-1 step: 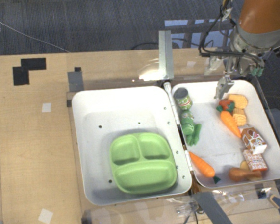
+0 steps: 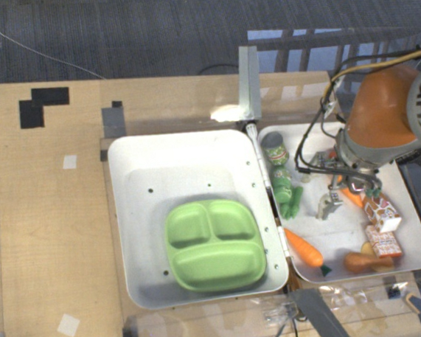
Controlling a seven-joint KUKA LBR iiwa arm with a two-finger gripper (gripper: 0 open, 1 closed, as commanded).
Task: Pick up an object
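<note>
My gripper (image 2: pixel 331 203) hangs low over the middle of the right bin (image 2: pixel 420 251), below the arm's orange band (image 2: pixel 383 110). It looks open, with only bare bin floor between its fingers. A green bottle (image 2: pixel 280 174) lies along the bin's left wall, to the gripper's left. An orange carrot (image 2: pixel 305 246) lies near the front left corner. Just right of the gripper sit a small orange piece (image 2: pixel 353 198) and two red-and-white cartons (image 2: pixel 381 214) (image 2: pixel 383 244). A brownish-orange item (image 2: pixel 362 262) rests at the front wall.
The left bin (image 2: pixel 133 171) holds a green divided plate (image 2: pixel 214 245) in its front half. A metal post (image 2: pixel 249 82) stands behind the divider between the bins. Black cables (image 2: pixel 312 143) loop from the wrist over the right bin's back.
</note>
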